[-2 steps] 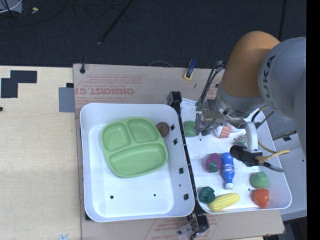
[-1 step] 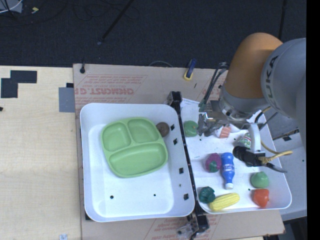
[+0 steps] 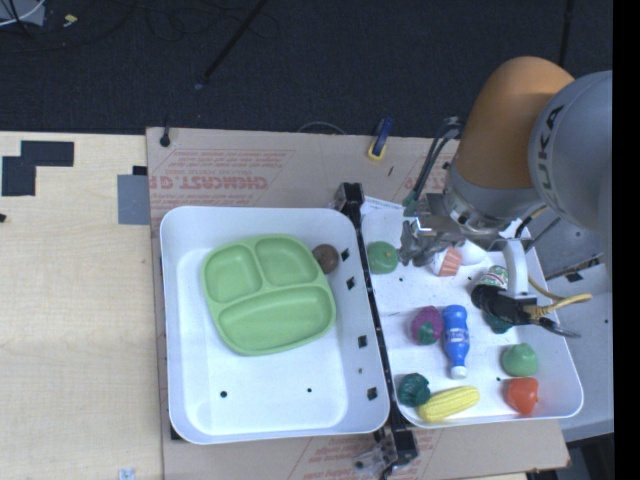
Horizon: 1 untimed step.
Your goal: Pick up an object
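Leftward first: left bin, green divided tray, brown ball at its corner. Right bin: green round fruit, purple piece, blue bottle, corn cob. Gripper beside the fruit; its opening and any hold cannot be told. Risk: crowding, fruit rolling off.
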Tool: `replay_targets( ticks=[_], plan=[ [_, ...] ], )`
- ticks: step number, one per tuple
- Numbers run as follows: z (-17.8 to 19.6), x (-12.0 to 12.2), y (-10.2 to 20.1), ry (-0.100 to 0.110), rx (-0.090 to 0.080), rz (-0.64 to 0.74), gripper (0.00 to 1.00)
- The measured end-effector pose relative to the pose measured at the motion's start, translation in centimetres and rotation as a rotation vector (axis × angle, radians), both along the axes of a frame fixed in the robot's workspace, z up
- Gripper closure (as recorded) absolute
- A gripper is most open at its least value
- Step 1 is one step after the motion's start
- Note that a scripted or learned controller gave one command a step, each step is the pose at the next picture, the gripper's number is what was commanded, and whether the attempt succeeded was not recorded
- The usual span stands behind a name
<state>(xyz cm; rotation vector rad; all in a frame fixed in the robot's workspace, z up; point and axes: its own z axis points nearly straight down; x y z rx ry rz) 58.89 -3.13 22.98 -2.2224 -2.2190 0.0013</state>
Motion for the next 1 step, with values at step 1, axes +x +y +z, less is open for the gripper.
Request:
replay_targets(
  ticks=[1],
  plan=[
    [-0.82,-0.08,0.16,0.003,0.000,0.001,1.00]
  ],
)
